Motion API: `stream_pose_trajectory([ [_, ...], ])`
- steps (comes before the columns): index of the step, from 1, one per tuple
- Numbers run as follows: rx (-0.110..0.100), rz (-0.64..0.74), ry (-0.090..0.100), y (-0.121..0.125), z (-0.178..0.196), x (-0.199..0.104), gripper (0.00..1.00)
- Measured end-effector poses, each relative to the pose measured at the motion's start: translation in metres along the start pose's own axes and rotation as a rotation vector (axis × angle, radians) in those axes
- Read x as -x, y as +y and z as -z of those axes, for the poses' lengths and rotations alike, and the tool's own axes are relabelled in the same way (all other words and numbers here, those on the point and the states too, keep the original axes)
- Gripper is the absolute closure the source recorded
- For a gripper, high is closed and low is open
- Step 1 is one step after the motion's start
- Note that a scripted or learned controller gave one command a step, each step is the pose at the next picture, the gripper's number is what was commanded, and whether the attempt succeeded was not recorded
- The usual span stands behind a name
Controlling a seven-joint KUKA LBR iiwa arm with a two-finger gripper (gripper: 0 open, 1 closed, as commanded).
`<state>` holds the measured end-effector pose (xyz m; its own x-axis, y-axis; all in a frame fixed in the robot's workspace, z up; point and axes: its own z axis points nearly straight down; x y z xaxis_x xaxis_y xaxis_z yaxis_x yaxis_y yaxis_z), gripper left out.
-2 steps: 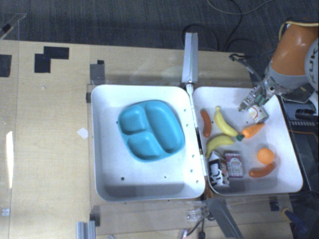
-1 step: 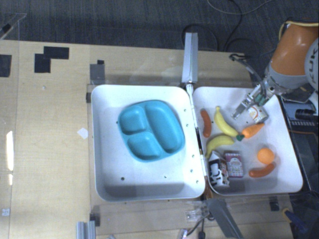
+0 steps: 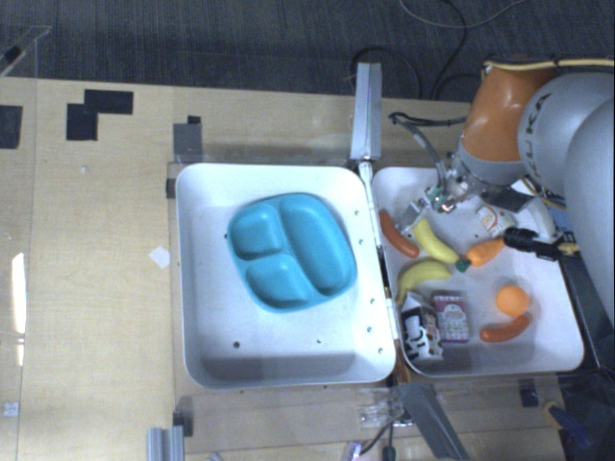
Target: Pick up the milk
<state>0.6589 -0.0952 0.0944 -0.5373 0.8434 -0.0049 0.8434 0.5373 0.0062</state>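
Note:
The milk (image 3: 417, 332) is a small white carton with black patches, lying at the front left corner of the right bin (image 3: 567, 353), against its left wall. My gripper (image 3: 435, 200) hangs over the back part of that bin, just above the upper end of a yellow banana (image 3: 434, 243). The milk lies well in front of the gripper, apart from it. The grey arm with its orange band (image 3: 500, 113) reaches in from the right and covers the bin's back right corner.
Beside the milk lies a maroon box (image 3: 451, 317). Also in the right bin: a second banana (image 3: 423, 275), a red sausage (image 3: 397, 234), a carrot (image 3: 483, 253), an orange (image 3: 512, 300) and another sausage (image 3: 504, 328). The left bin (image 3: 202, 353) holds a blue divided plate (image 3: 290, 249).

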Motion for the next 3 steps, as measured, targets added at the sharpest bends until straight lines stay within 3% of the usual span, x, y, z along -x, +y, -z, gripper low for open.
stream_pose_trajectory([
  [1, 0.002, 0.044, -0.002, 0.006, 0.039, 0.014, 0.00],
  [2, 0.000, -0.154, 0.001, -0.051, 0.001, -0.029, 0.00],
  [3, 0.001, -0.297, 0.000, -0.001, 0.093, -0.053, 0.00],
])
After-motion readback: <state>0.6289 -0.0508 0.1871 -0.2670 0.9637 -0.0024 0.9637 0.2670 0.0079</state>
